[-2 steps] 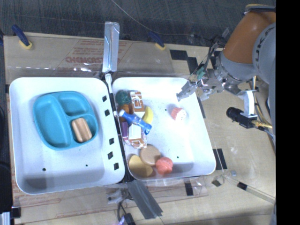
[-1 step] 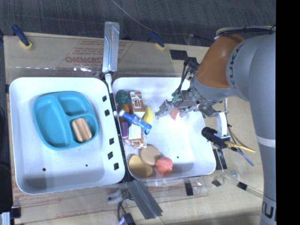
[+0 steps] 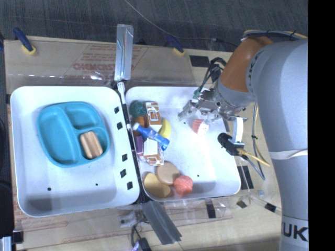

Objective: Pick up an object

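My gripper [image 3: 200, 114] hangs over the upper right part of the right bin [image 3: 209, 161]. A small red and white object [image 3: 198, 125] lies directly under it; whether it is gripped is unclear. Along the bin's left side is a cluster: a teal object [image 3: 137, 107], an orange and white box [image 3: 152, 113], a yellow banana [image 3: 165, 128], a blue item [image 3: 152, 135]. Toward the front lie a tan disc [image 3: 167, 172], a yellowish piece [image 3: 155, 185] and a pink-red ball [image 3: 183, 184].
The left bin [image 3: 31, 182] holds a blue divided plate [image 3: 63, 135] with a brown bun-like piece [image 3: 90, 144] on it. A metal bar [image 3: 123, 51] stands behind the divider between the bins. The grey arm [image 3: 277, 103] covers the right side.
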{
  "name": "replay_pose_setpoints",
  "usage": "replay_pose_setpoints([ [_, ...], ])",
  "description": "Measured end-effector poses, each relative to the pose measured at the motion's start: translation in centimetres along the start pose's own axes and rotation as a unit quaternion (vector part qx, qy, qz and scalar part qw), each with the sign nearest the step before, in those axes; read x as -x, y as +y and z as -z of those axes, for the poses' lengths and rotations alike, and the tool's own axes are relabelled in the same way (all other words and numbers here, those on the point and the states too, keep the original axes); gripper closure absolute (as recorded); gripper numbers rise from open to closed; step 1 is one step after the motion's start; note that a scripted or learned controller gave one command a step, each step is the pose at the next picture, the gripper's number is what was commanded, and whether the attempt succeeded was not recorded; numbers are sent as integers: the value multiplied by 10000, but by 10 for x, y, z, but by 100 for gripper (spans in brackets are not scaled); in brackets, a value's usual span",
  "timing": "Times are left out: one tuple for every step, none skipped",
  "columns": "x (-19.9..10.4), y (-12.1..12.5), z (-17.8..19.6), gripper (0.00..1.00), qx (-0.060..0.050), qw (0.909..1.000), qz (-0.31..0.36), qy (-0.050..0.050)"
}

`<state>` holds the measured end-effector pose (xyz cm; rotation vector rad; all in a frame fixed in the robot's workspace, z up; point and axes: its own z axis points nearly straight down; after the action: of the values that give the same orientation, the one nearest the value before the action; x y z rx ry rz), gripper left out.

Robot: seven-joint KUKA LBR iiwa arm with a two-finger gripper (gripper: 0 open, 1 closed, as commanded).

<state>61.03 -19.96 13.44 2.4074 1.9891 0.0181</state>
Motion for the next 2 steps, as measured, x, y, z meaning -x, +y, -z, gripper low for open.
replay_pose_setpoints([
  [-24,26,30,0,-106,9980,622,20],
  [-64,28,-22,0,-44,9981,619,3],
])
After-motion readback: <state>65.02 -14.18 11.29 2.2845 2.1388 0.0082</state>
